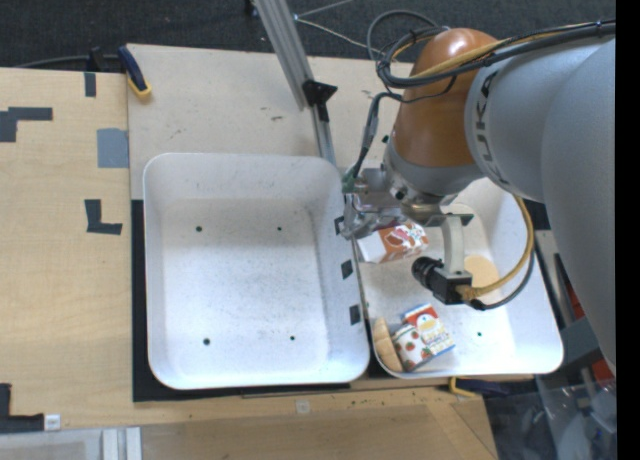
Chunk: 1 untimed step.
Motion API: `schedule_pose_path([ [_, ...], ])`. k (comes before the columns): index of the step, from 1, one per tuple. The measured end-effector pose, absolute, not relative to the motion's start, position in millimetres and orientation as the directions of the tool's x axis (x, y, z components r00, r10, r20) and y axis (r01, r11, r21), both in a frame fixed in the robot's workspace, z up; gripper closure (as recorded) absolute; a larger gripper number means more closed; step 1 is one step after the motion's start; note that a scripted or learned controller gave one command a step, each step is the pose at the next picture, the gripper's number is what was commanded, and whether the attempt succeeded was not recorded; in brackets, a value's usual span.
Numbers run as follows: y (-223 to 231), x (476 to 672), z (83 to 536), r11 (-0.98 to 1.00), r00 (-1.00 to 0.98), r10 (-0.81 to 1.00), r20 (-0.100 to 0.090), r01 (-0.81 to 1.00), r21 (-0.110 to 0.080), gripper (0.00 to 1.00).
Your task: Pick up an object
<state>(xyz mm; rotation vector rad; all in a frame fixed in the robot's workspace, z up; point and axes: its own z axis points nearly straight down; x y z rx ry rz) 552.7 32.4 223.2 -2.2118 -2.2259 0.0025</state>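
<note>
My gripper hangs low over the left part of the right bin, close to the wall between the two bins. A small red and white packet lies tilted right beside and under the gripper's lower end, and whether the packet is gripped is hidden by the wrist. A red and white carton with a picture on it lies near the bin's front edge. The orange band and grey arm cover the back of this bin.
The left bin stands next to the gripper's left. A brown wooden piece leans at the right bin's front left corner, and a tan round thing lies under the arm's cable. A slanted metal rail rises behind the bins.
</note>
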Motion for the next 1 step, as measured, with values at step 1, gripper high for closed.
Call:
schedule_pose_path([
  [1, 86.0, 558.5, 214.5, 0.007, -0.007, 1.000, 0.001, 1.000, -0.003, 1.00],
])
